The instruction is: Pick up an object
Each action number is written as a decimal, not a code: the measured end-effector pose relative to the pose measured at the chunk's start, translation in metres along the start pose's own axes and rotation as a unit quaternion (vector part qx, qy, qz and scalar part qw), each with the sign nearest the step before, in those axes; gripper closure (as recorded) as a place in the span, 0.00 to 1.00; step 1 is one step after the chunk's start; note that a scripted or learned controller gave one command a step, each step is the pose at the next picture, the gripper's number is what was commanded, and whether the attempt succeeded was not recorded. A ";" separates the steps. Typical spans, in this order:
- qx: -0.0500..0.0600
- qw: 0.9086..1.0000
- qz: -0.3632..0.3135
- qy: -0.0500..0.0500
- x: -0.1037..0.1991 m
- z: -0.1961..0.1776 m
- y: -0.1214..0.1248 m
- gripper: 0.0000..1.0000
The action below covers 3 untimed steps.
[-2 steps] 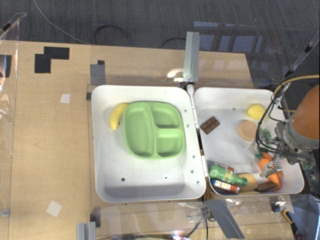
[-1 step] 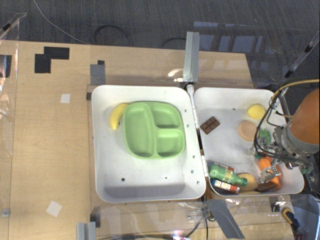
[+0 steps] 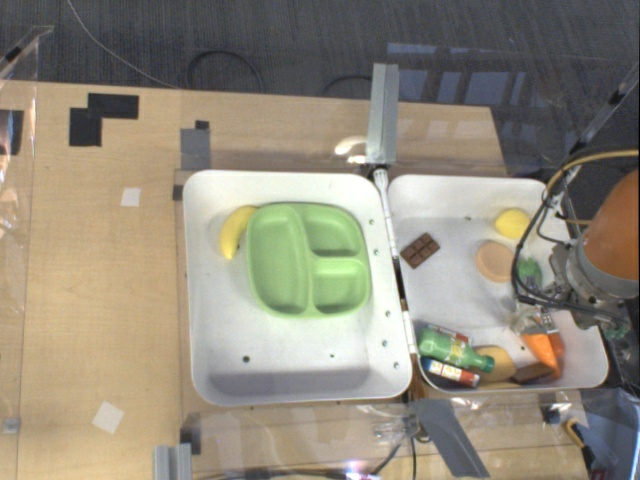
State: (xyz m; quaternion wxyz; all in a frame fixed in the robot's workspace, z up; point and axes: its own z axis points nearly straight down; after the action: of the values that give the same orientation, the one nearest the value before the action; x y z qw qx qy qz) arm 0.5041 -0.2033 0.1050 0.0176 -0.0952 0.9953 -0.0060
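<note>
Tabletop [image 3: 90,298]: it carried two bins side by side at mid-frame.
Left bin [image 3: 215,368]: it held a divided tray [image 3: 303,258] in its upper middle, with a banana [image 3: 235,230] touching the tray's left edge.
Right bin [image 3: 450,203]: a chocolate bar [image 3: 420,250] lay at its upper left; a lemon [image 3: 512,224] sat at upper right, a round disc [image 3: 494,261] just below it.
Lower right bin: a bottle [image 3: 452,348], a can [image 3: 452,373] and a carrot [image 3: 545,349] crowded the bottom edge.
Arm [image 3: 610,258]: it stood over the right bin's right side.

Green tray [image 3: 305,260], yellow banana [image 3: 235,231]
</note>
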 end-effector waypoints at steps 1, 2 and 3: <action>0.000 1.000 0.000 0.000 0.000 0.000 0.000 0.00; -0.005 0.999 0.040 0.010 0.005 0.014 -0.001 0.00; 0.000 0.999 0.038 0.000 -0.002 0.000 -0.003 1.00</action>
State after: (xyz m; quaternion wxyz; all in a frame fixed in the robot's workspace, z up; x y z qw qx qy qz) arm 0.5066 -0.2055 0.1051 0.0174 -0.0576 0.9982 -0.0050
